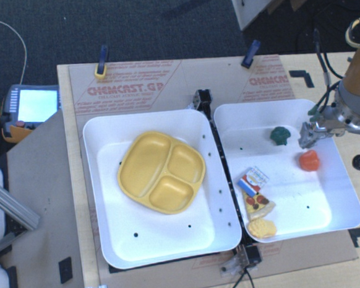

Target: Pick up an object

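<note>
Arm: the grey arm with its orange band enters from the right side and reaches over the right edge of the right bin (335, 221).
Gripper: the gripper (308, 137) hangs over the right half of the right bin, toward its far side; whether its pincer is wide or narrow cannot be told, and nothing is seen between it.
Red object: a small red piece (310, 160) lies on the floor of the right bin just below the gripper in the view, close to the bin's right edge and apart from the other things.
Green object: a small dark green piece (280, 135) lies in the far part of the right bin, near its middle, just left of the gripper.
Card: a small printed packet (253, 181) lies near the left edge of the right bin.
Yellow food pieces: a wedge-shaped piece (259, 206) and a rounded yellow piece (262, 228) lie by the near left corner of the right bin, touching or nearly so.
Left bin: the left bin (113, 239) carries a yellow divided tray (162, 171) with three compartments, set at a slant around the bin's middle.
Bench: both bins sit side by side on a brown board (83, 179).
</note>
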Controlling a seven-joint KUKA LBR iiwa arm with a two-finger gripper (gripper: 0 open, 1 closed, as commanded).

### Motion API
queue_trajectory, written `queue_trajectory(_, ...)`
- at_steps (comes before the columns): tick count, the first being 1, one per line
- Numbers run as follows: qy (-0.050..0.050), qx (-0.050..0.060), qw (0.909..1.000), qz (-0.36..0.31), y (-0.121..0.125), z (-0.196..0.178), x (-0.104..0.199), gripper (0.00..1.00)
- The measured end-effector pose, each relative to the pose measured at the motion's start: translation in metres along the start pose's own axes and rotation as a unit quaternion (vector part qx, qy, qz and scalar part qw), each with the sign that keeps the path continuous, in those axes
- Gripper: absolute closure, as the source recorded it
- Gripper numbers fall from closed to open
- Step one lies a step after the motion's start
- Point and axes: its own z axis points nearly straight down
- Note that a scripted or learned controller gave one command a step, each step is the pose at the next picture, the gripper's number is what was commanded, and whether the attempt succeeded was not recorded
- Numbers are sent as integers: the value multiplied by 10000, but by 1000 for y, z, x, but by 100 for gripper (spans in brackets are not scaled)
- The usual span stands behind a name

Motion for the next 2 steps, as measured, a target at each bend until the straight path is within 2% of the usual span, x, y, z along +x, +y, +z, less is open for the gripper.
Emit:
queue_trajectory(1,-2,-6,10000,-3,1,-53,0,100)
queue_trajectory(2,9,13,10000,-21,22,-44,56,100)
